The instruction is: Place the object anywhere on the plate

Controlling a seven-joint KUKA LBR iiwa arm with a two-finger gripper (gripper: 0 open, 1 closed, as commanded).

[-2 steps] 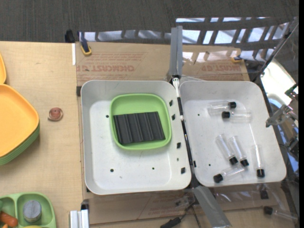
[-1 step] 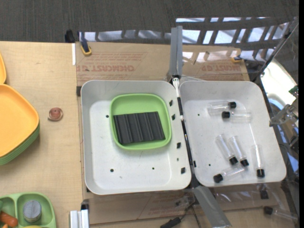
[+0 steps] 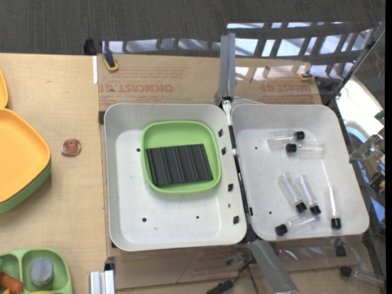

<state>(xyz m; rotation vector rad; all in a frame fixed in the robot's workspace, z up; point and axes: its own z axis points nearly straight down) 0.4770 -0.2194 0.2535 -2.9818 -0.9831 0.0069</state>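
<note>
Six small clear tubes (image 3: 291, 192) with black caps (image 3: 301, 207) are scattered across the right bin (image 3: 260, 176), well apart from the green plate (image 3: 153, 133) in the left bin (image 3: 128, 213). They're probably light, stiff, slick and prone to rolling, so one is best taken across the middle of its barrel. The clear bodies are nearly lost against the white, so contents can't be made out. Much of the plate is covered by a dark ridged mat (image 3: 179, 164).

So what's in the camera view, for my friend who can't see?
Two white bins sit side by side: the left bin holds a green plate with a dark ridged mat, the right bin holds scattered clear tubes with black caps.
</note>
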